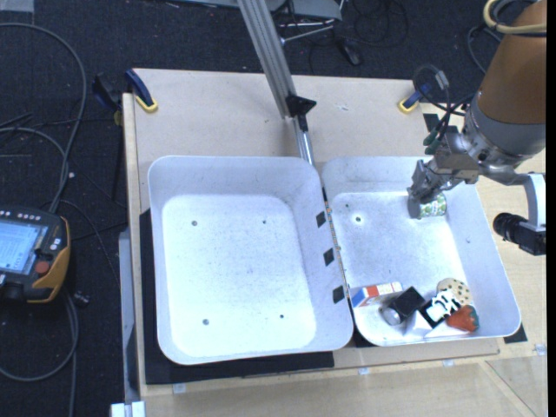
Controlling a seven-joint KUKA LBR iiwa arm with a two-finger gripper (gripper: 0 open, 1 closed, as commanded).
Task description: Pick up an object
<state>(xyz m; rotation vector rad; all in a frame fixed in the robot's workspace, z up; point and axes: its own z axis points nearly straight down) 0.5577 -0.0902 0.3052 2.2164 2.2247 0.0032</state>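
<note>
While the arm (pixel 512 76) reaches in over the far right corner of the bench (pixel 226 111), its gripper (pixel 426 200) hangs low above the far part of the right bin (pixel 486 241), near that bin's far right corner. A small greenish object (pixel 432 206) sits at the fingertips, and it looks pinched between the dark fingers, so the gripper appears to be closed around it; whether the object is lifted clear of the bin floor or touching it cannot be told.

At the near edge of the right bin, toward its near right corner, a cluster of things lies packed together. A small box with red, white and blue faces (pixel 376 294) lies at the left of the cluster, with a black block (pixel 405 303) just beside it. A grey rounded piece (pixel 390 316) touches the black block on its near side. A black-and-white patterned item (pixel 444 306) comes next to the right, with a tan spotted piece (pixel 452 287) behind it and a red object (pixel 463 320) at the cluster's right end, close to the bin's near wall.

The left bin (pixel 156 233) stands side by side with the right one, their inner walls touching along the middle of the bench. A slanted metal rail (pixel 265 42) runs from the far edge of the bench down toward the seam between the bins.
</note>
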